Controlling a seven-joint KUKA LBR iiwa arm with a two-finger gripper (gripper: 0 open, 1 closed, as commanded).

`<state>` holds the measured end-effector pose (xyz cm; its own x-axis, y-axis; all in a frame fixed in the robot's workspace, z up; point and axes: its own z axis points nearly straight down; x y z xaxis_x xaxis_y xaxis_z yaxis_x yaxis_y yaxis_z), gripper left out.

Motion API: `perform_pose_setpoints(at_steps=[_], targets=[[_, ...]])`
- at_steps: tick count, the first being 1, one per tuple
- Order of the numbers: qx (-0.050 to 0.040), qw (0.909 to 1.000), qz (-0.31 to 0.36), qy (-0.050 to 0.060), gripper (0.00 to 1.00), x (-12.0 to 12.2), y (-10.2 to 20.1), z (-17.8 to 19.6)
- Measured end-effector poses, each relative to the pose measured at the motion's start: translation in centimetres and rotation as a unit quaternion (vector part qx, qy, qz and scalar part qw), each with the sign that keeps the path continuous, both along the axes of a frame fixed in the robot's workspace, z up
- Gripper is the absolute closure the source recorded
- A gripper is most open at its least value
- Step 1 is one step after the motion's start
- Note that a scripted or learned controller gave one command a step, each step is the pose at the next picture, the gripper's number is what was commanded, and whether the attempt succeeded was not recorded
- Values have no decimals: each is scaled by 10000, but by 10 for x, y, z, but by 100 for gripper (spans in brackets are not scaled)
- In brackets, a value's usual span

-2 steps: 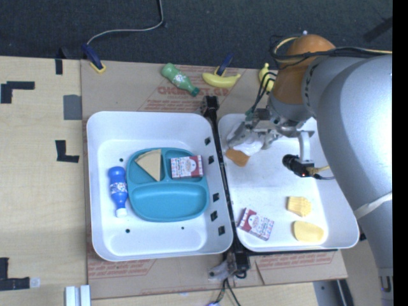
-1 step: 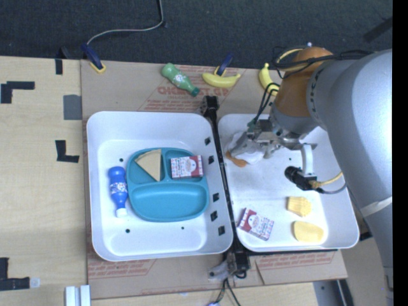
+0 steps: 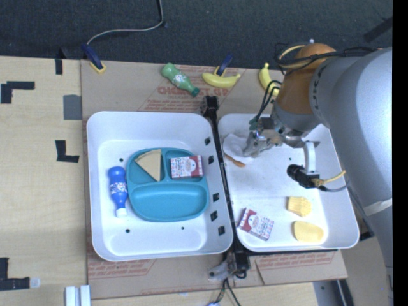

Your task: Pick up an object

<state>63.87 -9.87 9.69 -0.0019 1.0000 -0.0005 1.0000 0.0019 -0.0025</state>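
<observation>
My gripper [image 3: 254, 143] reaches down into the back left corner of the right bin [image 3: 331, 231], right over a pale white object [image 3: 233, 146] with an orange edge. The arm and wrist cover the fingertips. Further front in the same bin lie a red and white carton [image 3: 256, 224], a yellow ridged piece [image 3: 299, 205] and a yellow rounded piece [image 3: 308, 232]. The left bin [image 3: 108, 234] holds a blue divided tray [image 3: 191, 203] with a tan wedge [image 3: 150, 164] and a red and white carton [image 3: 186, 167] on it, and a blue bottle [image 3: 117, 189] beside it.
Behind the bins on the cardboard lie a green bottle [image 3: 178, 79] and two bananas [image 3: 220, 79] [image 3: 265, 76]. A black cable [image 3: 319, 180] hangs from the wrist over the right bin. The arm's grey body [image 3: 363, 126] fills the right side.
</observation>
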Motion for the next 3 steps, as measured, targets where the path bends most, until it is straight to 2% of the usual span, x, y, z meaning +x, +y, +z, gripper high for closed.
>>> perform_pose_setpoints(at_steps=[1, 2, 3], targets=[[8, 10000, 2, -9, 100, -71, 70, 88], [5, 10000, 2, -4, 100, -94, 116, 113], [1, 10000, -3, -11, 100, -119, 122, 168]])
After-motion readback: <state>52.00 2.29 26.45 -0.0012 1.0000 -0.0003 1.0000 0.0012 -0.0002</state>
